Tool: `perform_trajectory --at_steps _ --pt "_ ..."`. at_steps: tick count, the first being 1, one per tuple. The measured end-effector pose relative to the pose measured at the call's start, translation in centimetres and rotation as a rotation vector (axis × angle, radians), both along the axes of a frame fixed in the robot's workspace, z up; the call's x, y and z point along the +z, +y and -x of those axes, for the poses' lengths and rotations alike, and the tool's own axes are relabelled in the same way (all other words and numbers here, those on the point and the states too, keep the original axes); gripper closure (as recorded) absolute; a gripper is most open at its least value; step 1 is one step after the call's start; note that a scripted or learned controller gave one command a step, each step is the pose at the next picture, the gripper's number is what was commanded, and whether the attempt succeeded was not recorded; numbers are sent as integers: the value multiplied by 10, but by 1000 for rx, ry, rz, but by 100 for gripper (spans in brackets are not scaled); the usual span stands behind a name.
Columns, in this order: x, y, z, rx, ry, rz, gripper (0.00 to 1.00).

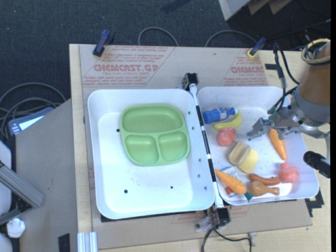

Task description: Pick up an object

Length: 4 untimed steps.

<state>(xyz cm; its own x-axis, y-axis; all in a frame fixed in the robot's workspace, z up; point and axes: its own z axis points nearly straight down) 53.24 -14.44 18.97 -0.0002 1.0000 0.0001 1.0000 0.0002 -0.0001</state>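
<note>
Beside the brown toy drumstick (264, 185), the orange carrot (278, 144) should be approached squarely by the gripper (261, 128), whose state cannot be told.

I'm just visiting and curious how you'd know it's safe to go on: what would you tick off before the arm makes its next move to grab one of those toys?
1. Gripper is over the right bin, where the toys lie: ok.
2. A target is close: the carrot lies just beside the gripper: ok.
3. Something is between the fingers already: cannot tell; they are too small and dark to read.
4. Room around the carrot: ok; it lies apart from the yellow banana, blue bottle and drumstick.
5. Left bin for a drop: it holds a green divided plate, bare floor around it: ok.
</note>
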Motion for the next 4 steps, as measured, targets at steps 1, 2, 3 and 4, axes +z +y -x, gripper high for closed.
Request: perform_trajectory --at_steps 1,2,3,4 --pt "-104 43 11 1 -4 0 0" --pt "-105 53 -43 1 -1 0 0" --pt "-95 53 -43 0 -2 1 100" --pt "-4 134 -67 3 -3 -2 100"
